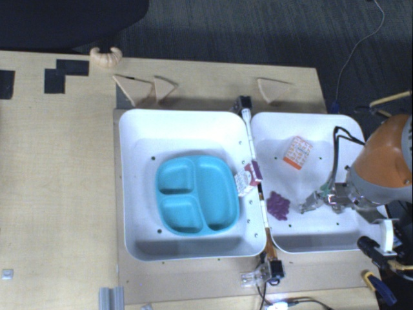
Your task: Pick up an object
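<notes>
From above, the claw [312, 203] hangs low inside the right bin [322, 241], reaching in from the right, and whether it is released or clenched I cannot tell. Just to its left lies the purple object [278, 205], near but apart from it on the bin floor, while up and a little left of the claw, against the far slope, sits the orange-and-white packet [297, 153]. Further left, across the divide, a small wrapped item [248, 176] lies at the left bin's [135, 192] edge, beside the blue sectioned tray [195, 194], all on the desk [58, 192].
</notes>
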`<state>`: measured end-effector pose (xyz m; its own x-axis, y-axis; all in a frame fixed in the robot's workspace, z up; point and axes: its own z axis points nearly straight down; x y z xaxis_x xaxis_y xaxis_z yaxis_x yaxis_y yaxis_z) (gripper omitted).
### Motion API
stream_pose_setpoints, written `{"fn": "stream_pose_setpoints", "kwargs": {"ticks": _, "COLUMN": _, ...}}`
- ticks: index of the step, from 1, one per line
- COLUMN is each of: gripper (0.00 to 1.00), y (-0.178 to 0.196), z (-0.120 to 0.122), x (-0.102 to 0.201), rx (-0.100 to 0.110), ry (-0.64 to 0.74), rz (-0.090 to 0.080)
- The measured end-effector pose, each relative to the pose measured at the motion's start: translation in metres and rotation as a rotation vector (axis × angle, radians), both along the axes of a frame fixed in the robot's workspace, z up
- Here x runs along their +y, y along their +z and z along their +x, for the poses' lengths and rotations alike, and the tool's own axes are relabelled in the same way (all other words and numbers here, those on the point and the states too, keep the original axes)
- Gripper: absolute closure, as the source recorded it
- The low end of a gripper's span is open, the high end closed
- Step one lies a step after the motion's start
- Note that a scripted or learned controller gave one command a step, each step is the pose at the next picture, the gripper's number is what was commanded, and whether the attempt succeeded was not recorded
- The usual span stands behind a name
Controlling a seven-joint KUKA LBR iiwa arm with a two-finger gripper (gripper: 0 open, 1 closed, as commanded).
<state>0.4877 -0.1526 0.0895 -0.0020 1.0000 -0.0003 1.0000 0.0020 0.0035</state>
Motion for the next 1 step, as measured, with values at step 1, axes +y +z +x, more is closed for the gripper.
{"fn": "stream_pose_setpoints", "kwargs": {"ticks": 1, "gripper": 1.00, "y": 0.0115, "z": 0.0020, "x": 0.0000, "rx": -0.005, "ry": 0.001, "rz": -0.001}}
